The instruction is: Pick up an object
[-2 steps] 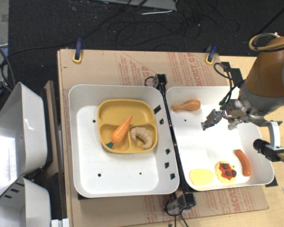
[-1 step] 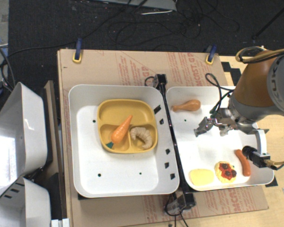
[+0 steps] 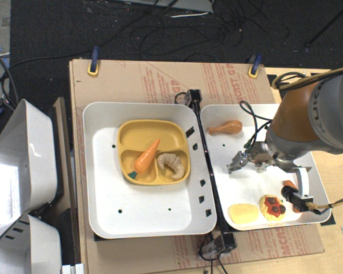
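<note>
Jaws look slightly spread and pinch nothing as the gripper (image 3: pixel 238 163) hangs low over bare floor mid right bin (image 3: pixel 220 201). Nearest pick is the chicken drumstick (image 3: pixel 226 128) at its 11 o'clock, with the yellow slice (image 3: pixel 243 213) and pizza piece (image 3: pixel 272 206) around 5. Closing here likely grabs air, and that rounded drumstick could roll off.

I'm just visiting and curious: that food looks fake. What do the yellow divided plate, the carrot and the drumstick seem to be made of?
Yellow plate: probably moulded plastic, with a smooth, even, matte colour.
Carrot: likely plastic or rubber toy food, a uniform orange with a slight sheen.
Drumstick: also seems plastic, with a smooth tan surface and a soft highlight.
None can be confirmed by sight alone.
</note>
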Robot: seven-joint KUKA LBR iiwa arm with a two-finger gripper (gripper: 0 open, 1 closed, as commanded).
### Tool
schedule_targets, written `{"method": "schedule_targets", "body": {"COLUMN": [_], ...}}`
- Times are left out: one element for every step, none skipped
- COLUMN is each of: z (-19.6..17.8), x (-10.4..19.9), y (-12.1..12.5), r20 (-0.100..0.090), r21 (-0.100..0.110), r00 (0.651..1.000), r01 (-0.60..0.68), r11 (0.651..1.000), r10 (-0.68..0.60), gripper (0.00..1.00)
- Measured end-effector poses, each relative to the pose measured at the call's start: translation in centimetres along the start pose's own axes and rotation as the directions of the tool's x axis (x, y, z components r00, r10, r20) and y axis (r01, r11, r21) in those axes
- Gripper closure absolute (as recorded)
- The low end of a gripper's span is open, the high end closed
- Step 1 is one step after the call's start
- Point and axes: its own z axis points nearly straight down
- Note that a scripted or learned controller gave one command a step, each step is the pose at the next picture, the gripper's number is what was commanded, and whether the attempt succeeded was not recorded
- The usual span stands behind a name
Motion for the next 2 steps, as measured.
{"method": "schedule_targets", "body": {"z": [-1.3,-5.5], "x": [0.0,0.1], "y": [0.1,0.1], "r20": [0.001,0.002], "r21": [-0.004,-0.007], "r00": [1.0,1.0], "r01": [-0.001,0.003], "r11": [1.0,1.0], "r10": [0.001,-0.003], "gripper": [1.0,1.0]}}
